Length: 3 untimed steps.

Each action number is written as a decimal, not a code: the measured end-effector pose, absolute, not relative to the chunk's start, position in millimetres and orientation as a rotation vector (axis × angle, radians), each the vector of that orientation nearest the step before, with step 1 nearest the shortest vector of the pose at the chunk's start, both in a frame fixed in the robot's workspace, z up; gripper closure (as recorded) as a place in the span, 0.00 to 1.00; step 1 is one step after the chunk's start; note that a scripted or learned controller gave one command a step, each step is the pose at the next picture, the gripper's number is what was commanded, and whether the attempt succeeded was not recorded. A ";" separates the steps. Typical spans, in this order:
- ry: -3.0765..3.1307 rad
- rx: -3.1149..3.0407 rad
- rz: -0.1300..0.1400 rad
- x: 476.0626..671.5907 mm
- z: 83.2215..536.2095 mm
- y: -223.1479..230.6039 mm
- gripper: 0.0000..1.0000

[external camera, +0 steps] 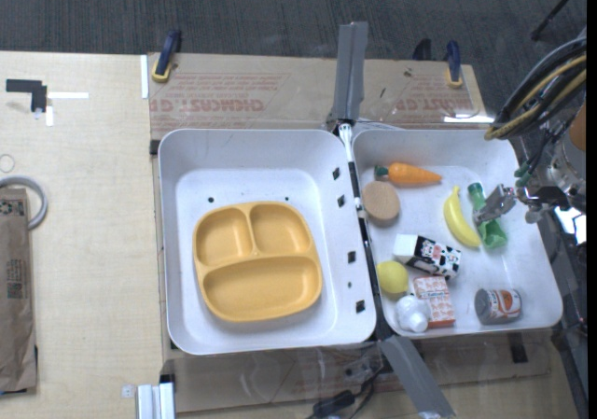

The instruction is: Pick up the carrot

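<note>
We saw the bench [75, 221], pale wood, carrying two white bins side by side. The left bin [177, 249] touched the right bin [536, 249] along a shared edge. Behind the left bin lay a sheet of cardboard [242, 95], pinned by a blue clamp [168, 53]. Far left of that bin, a brown paper bag [14, 286] rested at the bench's edge.

An orange carrot [412, 174] with a green top, a yellow banana [459, 218], a yellow lemon [393, 276] and a tan round disc [381, 202] lie in the white right bin [539, 263]. A black-and-white cow-patterned carton [431, 256], a red-and-white box [434, 301], a red-labelled silver can [497, 305] and a green bottle [489, 221] sit there too. The white left bin [177, 221] holds a mustard-yellow divided plate [256, 260].
</note>
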<state>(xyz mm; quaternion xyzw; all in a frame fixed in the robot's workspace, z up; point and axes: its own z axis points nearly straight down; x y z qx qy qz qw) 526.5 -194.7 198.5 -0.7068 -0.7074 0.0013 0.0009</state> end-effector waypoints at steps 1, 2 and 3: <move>-2.297 -2.145 0.003 625.0 202.2 -160.4 0.00; -2.554 -1.835 0.001 659.4 94.5 -135.8 0.00; -2.559 -1.836 0.001 660.4 105.2 -136.4 1.00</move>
